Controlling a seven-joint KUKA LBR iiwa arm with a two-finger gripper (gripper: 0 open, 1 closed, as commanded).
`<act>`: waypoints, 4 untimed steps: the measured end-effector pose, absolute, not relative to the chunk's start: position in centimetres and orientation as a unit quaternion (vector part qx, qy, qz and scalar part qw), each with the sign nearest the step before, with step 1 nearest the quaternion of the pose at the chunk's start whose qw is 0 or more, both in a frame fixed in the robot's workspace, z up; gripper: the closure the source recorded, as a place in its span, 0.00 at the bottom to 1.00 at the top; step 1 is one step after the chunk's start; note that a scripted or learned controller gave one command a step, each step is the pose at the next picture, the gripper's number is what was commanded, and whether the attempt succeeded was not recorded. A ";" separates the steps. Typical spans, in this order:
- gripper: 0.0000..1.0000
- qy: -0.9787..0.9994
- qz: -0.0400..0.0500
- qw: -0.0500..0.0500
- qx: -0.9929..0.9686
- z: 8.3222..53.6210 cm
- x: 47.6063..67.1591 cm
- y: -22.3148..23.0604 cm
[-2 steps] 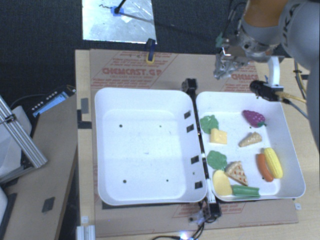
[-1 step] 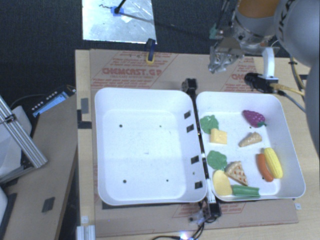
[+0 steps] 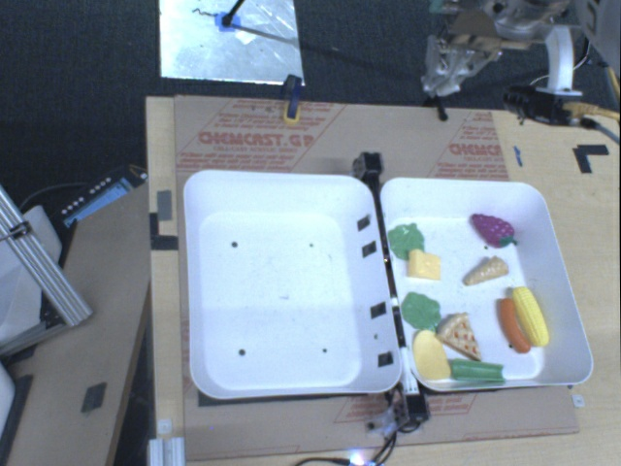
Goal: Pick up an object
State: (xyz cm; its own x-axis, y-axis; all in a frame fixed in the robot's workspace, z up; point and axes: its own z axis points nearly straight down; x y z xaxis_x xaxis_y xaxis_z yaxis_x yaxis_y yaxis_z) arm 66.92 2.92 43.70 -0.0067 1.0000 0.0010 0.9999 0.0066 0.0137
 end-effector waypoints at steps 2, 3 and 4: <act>1.00 0.706 0.000 0.002 0.708 53.5 66.9 -2.3; 1.00 0.708 0.002 0.001 0.706 53.8 53.3 -2.4; 1.00 0.707 0.000 0.002 0.707 53.4 59.6 -5.4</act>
